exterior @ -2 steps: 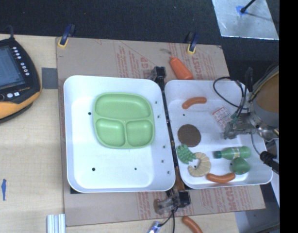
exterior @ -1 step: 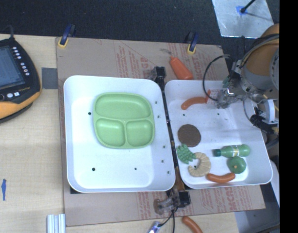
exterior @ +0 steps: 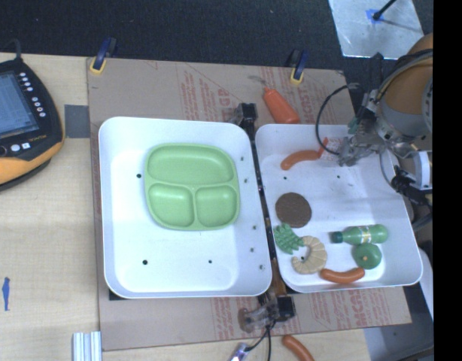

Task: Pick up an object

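While the arm (exterior: 404, 96) leans in, its jaws (exterior: 353, 150) hang beside the sausage (exterior: 300, 158); their state is unclear.

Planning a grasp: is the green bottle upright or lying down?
Lying down. The green bottle rests on its side on the right bin floor, its dark cap pointing left.

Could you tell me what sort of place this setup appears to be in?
Probably a robotics lab bench for pick-up trials: two white bins clamped on cardboard, toy food such as a green bottle, and a teach pendant at the far left edge.
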{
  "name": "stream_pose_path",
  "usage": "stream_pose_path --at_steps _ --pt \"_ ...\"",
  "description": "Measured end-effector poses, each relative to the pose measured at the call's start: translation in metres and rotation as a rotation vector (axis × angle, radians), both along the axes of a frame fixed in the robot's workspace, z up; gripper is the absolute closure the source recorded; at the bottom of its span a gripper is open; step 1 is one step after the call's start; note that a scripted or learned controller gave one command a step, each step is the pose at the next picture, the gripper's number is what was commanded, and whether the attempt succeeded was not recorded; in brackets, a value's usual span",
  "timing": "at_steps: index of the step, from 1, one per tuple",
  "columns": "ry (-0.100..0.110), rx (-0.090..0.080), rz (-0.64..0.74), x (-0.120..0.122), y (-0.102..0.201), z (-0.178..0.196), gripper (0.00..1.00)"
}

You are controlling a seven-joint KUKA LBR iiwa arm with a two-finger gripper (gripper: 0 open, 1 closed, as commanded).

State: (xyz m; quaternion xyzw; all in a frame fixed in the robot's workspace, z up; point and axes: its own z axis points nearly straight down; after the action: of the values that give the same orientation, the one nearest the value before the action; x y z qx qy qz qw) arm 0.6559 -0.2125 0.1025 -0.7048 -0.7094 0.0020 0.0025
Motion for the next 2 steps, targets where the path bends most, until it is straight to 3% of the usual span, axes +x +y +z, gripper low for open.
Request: stream_pose_path --at_steps 1,2 --pt "-0.007 0.000 -0.003 0.0012 0.0567 0.0581 1.00" --pt "-0.005 0.000 -0.003 0.0005 0.0564 0.0571 0.00"
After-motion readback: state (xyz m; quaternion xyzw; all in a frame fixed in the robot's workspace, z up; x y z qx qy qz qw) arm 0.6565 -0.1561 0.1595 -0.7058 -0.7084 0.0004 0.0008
